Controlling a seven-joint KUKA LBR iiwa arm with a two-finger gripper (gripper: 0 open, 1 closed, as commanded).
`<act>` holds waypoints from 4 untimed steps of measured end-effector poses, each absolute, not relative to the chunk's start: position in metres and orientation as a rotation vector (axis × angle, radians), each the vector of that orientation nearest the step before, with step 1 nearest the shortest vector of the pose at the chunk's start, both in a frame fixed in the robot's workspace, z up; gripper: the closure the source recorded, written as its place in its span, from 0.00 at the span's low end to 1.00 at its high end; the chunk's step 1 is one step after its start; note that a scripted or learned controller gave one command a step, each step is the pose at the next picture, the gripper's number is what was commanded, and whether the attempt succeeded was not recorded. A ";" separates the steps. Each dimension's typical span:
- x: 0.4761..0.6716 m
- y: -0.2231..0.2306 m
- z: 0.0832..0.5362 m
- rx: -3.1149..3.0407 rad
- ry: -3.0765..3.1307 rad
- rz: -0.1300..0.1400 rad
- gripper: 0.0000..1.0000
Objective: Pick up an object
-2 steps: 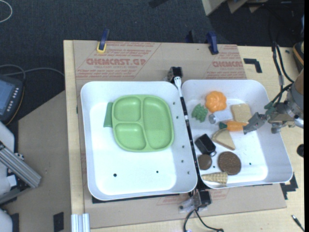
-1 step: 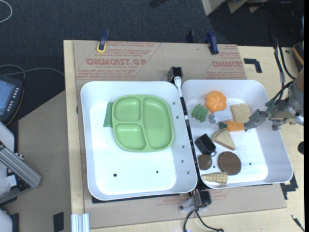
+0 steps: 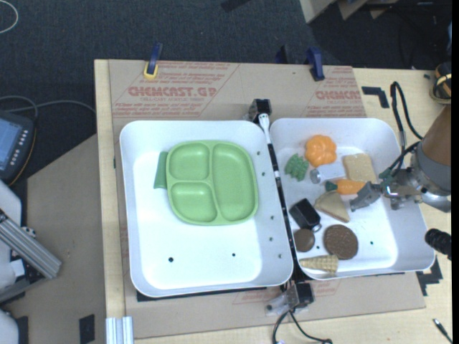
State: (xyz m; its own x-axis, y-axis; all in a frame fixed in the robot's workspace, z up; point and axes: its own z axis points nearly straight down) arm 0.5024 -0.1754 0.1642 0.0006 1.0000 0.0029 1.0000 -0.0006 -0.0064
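Orange carrot-like piece (image 3: 351, 186) lies in the right bin (image 3: 380, 246), just left of the gripper (image 3: 362, 198), between a tan slab (image 3: 358, 167) and a pale wedge (image 3: 333, 206). It looks light, rigid and smooth; grasp across its short width. Whether the end effector is spread or pressed together cannot be told. Neighbouring items crowd it closely. The left bin (image 3: 201, 256) holds a green divided tray (image 3: 212, 181) on a cardboard-covered bench (image 3: 215, 84).
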 end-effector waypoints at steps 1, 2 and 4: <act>0.494 -0.181 0.115 -2.218 -2.215 0.004 0.00; 0.496 -0.181 0.086 -2.222 -2.220 -0.004 0.00; 0.491 -0.191 0.152 -2.228 -2.225 -0.003 1.00</act>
